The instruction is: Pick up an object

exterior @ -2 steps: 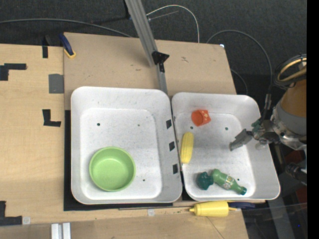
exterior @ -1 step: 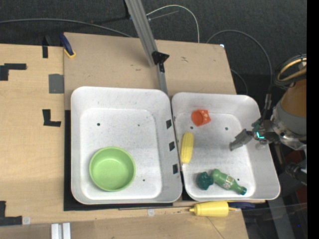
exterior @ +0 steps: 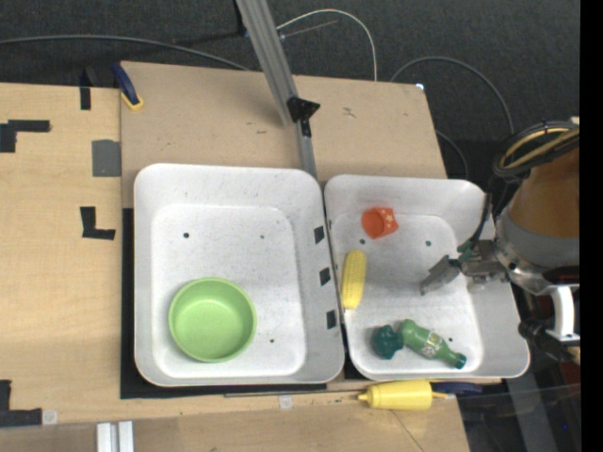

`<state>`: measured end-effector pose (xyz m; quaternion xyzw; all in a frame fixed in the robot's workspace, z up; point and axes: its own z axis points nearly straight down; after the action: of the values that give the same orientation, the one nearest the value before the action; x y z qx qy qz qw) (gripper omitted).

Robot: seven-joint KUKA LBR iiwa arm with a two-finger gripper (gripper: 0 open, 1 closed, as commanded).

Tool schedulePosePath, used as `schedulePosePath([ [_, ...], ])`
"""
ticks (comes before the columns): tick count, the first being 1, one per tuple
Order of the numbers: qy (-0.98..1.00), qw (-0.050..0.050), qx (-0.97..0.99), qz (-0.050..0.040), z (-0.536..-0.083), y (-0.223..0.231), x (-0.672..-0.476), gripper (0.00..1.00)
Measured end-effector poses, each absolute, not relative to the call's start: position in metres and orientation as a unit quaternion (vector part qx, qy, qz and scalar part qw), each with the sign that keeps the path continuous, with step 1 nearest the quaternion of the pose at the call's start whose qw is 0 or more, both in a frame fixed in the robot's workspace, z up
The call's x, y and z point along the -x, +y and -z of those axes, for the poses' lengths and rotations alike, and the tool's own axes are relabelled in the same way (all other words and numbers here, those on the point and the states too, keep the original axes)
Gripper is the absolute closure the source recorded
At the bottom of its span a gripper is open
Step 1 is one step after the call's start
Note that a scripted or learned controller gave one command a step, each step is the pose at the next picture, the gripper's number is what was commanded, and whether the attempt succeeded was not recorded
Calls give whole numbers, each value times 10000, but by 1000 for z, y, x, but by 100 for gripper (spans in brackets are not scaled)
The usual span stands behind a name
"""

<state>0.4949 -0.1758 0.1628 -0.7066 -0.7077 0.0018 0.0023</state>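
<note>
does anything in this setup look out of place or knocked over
Yes: a yellow bottle lies on its side on the bench's front edge, outside the right bin. Inside that bin, the green bottle also lies toppled.

bowl (exterior: 212,319) green | cup (exterior: 379,222) orange | corn (exterior: 353,279) yellow | bottle (exterior: 420,340) green | bins (exterior: 160,196) white

A robotics lab: a plywood bench (exterior: 236,111) marked with black tape, two white bins (exterior: 151,252) side by side, loose cables (exterior: 330,17) trailing past its far edge, a metal pole (exterior: 268,40) clamped there.
</note>
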Motion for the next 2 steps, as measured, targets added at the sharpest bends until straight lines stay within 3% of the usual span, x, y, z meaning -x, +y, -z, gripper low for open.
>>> schedulePosePath([
  [1, -7073, 38, 7069, -24, -99, -179, -492, 0],
  [2, -7075, 0, 7067, -9, -89, -179, -492, 0],
])
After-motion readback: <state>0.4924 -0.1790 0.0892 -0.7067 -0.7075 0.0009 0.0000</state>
